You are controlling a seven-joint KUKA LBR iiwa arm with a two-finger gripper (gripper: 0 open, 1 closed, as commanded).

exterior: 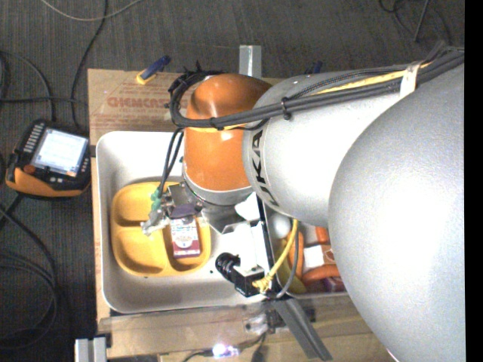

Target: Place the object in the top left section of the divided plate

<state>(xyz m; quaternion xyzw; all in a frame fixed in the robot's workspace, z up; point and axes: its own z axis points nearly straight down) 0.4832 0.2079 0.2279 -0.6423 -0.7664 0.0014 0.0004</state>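
Fingers: cannot tell if clamped, wrist hides them. Gripper (pixel 179 219) over yellow divided plate (pixel 127 232) in left bin (pixel 113 157). Small red box (pixel 186 238), probably the object, at plate's 4 o'clock, under gripper. Step: placing. Next: shift toward 10 o'clock section, release.

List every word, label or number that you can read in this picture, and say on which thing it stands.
"CHEMICAL", partly readable, in faded red print on the cardboard sheet under the bins.
Black letters on the arm: seen side-on, probably "KUKA".
Label on the red-and-white packet over the yellow divided plate: too small.
Pendant screen: blurred.
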